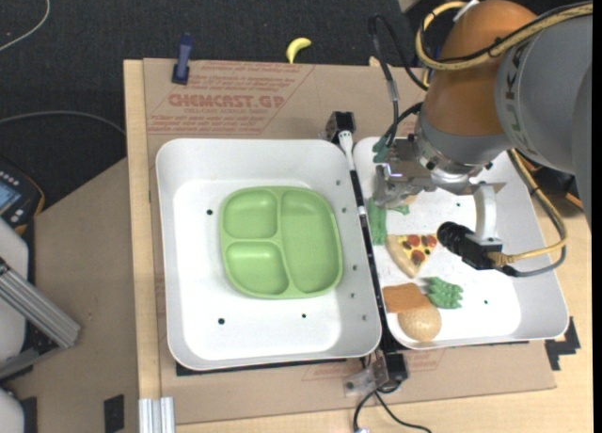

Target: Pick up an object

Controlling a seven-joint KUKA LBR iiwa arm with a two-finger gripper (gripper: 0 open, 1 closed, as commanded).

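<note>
1. Pizza slice, a toy, is seen in the right bin, just below the gripper in the view and slightly to its right.
2. The gripper is found over the upper left part of the right bin, close to the wall shared with the left bin.
3. Whether the gripper is wide, narrow or holding something cannot be told, since it is hidden under the wrist and the arm.
4. A green strip is seen directly below the gripper, along the bin's left wall; contact with the gripper cannot be judged.
5. A broccoli piece, an orange block and a tan bun are placed farther below the gripper, near the bin's lower edge.
6. A black part with a cable is seen to the gripper's lower right, beside the pizza slice.
7. A green divided plate is set in the left bin, well to the gripper's left.
</note>
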